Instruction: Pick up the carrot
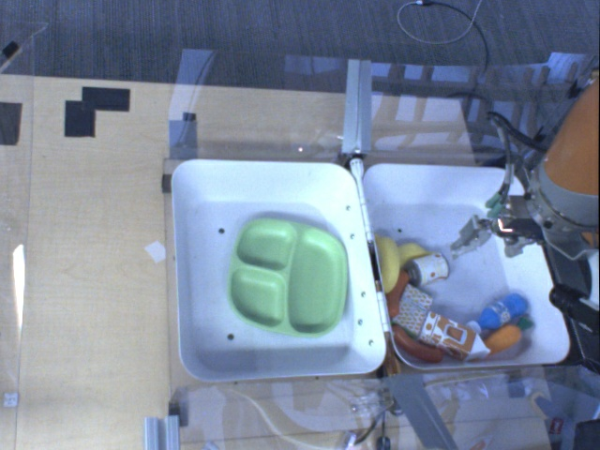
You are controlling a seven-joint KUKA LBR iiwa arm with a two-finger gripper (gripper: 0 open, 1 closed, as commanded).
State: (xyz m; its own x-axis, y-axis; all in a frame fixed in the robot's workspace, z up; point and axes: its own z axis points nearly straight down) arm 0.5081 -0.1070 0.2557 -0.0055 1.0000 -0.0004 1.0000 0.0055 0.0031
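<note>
**One carrot, low and to the side of our open fingers**

Two thin fingers stick out from our gripper (480, 231), and they are spread apart with nothing between them. They hang over the bare upper part of the right bin (422, 190), pointing toward the left of the picture. Behind them we see the grey arm with its orange band (574, 153).

Now we look for the carrot (503, 338). It lies near the bottom corner of the right bin, lower in the picture than our fingers and a little to the right of them. It is well apart from the fingers. Its long side runs almost across the picture, tipped up a bit at the right end. A blue toy (501, 311) touches it just above.

We think the fingers must travel down toward that corner and turn so they close across the carrot's short side.

Let us count. We see one carrot, one blue toy, one can (428, 269), one banana (398, 253) and one small box (446, 334). The left bin (202, 251) holds one green tray (289, 275). That makes two bins.
</note>
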